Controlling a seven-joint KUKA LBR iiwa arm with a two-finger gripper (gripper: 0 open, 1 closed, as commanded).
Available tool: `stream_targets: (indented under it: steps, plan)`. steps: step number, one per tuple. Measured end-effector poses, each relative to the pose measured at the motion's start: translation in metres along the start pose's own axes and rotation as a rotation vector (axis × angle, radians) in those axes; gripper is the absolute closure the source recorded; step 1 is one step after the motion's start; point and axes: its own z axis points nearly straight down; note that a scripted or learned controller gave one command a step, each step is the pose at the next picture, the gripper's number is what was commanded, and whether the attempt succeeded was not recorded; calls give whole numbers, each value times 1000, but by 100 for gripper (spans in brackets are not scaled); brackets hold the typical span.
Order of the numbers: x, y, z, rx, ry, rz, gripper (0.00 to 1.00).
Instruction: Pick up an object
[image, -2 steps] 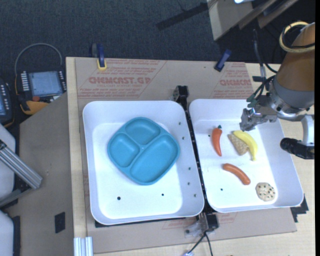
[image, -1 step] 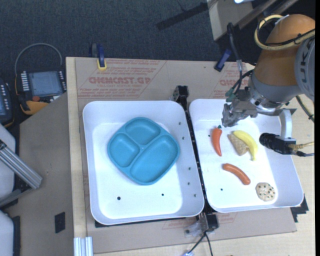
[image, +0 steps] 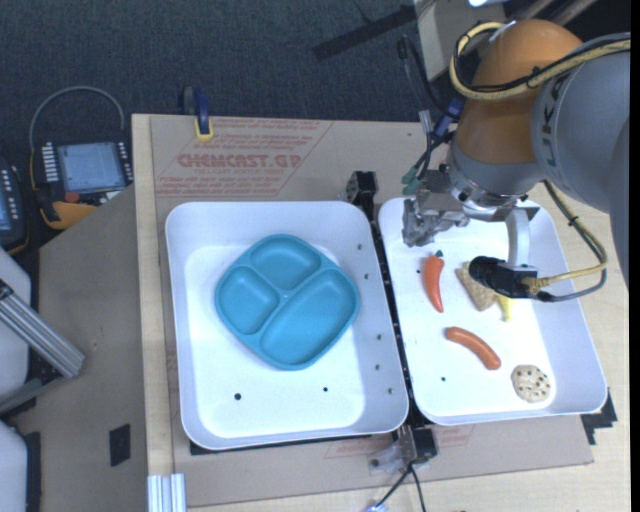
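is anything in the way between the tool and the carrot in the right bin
Nothing visible does. The tool sits at the top of the right bin, just above the carrot, with bare white floor between them. The sausage, cookie and bread piece lie off to the side and lower.

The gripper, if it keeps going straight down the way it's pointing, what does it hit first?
Probably the carrot, lying just below the gripper in the right bin; depth is unclear, so it may meet bare floor beside it.

place: probably lab | evidence: robot arm (image: 560, 110), white bins (image: 190, 300), teach pendant (image: 90, 165)
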Motion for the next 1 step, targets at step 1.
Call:
stream_targets:
  steps: [1]
  plan:
    - [57, 14, -9, -1, 1, -1, 100]
